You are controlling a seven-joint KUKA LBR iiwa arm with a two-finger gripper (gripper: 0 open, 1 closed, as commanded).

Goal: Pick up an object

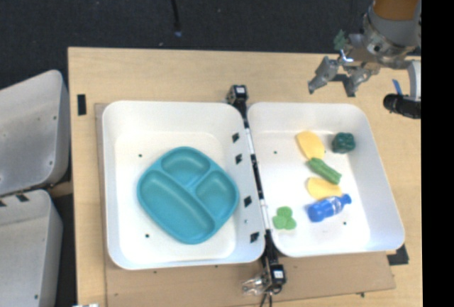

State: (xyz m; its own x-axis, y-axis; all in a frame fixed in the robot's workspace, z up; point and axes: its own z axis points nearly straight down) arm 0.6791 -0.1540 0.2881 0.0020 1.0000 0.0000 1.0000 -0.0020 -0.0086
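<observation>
The right bin holds several small objects: a yellow piece, a dark teal lump, a green stick, a second yellow piece, a blue bottle and a light green piece. My gripper hangs above the bench just beyond the right bin's far edge, its two fingers spread apart with nothing between them. It is well clear of all the objects.
The left bin holds a teal divided plate. A black clip row runs along the seam between the bins. A grey-white panel stands left of the bench.
</observation>
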